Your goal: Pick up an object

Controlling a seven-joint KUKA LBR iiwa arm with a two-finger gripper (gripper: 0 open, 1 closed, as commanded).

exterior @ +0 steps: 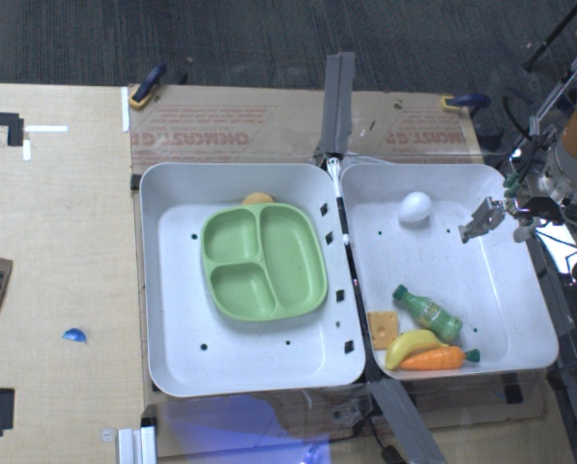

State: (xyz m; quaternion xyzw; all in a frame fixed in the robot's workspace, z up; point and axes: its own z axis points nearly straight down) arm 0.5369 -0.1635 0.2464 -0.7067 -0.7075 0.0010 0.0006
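Note:
The right bin [520, 288] holds several objects. A white egg [415, 206] lies near its back. At its front lie a green bottle [429, 314], a yellow cheese wedge [384, 329], a banana [411, 346] and an orange carrot [435, 359], packed close together. My gripper [503, 222] hangs over the right bin's right side, to the right of the egg and apart from it. Its fingers [479, 222] stand open with nothing between them.
The left bin [172, 298] carries a green divided plate [264, 261], with a small orange-yellow object [258, 199] peeking out behind it. A grey bar [337, 104] rises between the bins at the back. A blue clamp [149, 83] sits on the cardboard.

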